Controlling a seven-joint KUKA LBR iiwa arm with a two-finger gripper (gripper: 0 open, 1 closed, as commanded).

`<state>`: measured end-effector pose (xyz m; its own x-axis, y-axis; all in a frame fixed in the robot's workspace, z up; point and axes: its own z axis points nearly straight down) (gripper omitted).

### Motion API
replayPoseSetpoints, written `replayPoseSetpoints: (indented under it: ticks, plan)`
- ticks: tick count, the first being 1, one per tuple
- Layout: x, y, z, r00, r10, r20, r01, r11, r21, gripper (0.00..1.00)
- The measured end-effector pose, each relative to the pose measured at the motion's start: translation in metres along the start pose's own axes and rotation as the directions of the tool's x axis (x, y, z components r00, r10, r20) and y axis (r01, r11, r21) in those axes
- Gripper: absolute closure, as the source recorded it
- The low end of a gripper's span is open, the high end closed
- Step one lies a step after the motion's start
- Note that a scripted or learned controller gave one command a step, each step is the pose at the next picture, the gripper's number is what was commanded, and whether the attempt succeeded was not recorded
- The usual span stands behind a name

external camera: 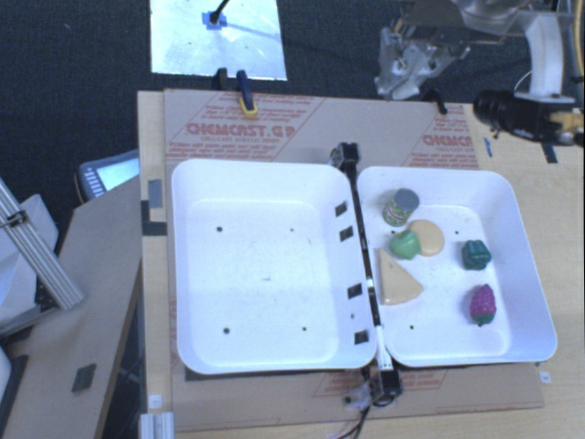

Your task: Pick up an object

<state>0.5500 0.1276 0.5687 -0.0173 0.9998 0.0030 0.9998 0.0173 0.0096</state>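
My gripper (402, 67) hangs high above the bench's far edge, behind the right bin (526, 236), with nothing between its fingers that I can make out. In the right bin lie a small can (399, 207) with a grey lid, a green apple-like piece (405, 243), a tan round disc (427, 237), a pale yellow wedge (397, 280), a dark green pepper (474, 254) and a magenta grape bunch (483, 304). All of these rest apart from the gripper.
The left bin (260, 268) is bare white with a few small dark dots. A black clip strip (361, 263) joins the two bins. A yellow clamp (247, 99) sits at the bench's far edge, and a shiny plate (215, 26) lies beyond it.
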Motion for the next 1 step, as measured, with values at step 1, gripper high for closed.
replayPoseSetpoints:
  ticks: [1]
  plan:
    - [0.0000, 0.0000, 0.0004, 1.000, -0.001, 0.000, 0.001, 1.000, 0.001, 0.00]
